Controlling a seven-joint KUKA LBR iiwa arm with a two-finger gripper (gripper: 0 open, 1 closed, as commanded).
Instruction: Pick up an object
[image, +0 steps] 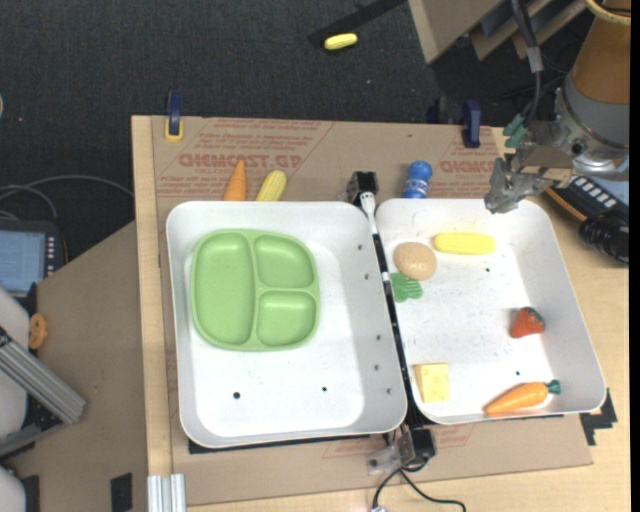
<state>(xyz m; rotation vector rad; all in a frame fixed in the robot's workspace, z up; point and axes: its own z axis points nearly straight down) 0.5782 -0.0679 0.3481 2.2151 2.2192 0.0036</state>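
In the right bin (560, 300) lie a yellow banana-like piece (463, 243), a beige egg-shaped item (414, 261) with a green leafy piece (405, 289) beside it, a red strawberry (527, 322), a yellow cheese cube (432, 381) and an orange carrot (518, 397). My gripper (503, 195) hangs over the bin's far edge, above and right of the yellow piece, with nothing seen between its fingers.
The left bin (340, 380) holds a green divided plate (254, 290). On the cardboard behind the bins lie an orange carrot (234, 182), a yellow corn piece (271, 185) and a blue bottle (417, 180). A black clamp (362, 186) sits between the bins.
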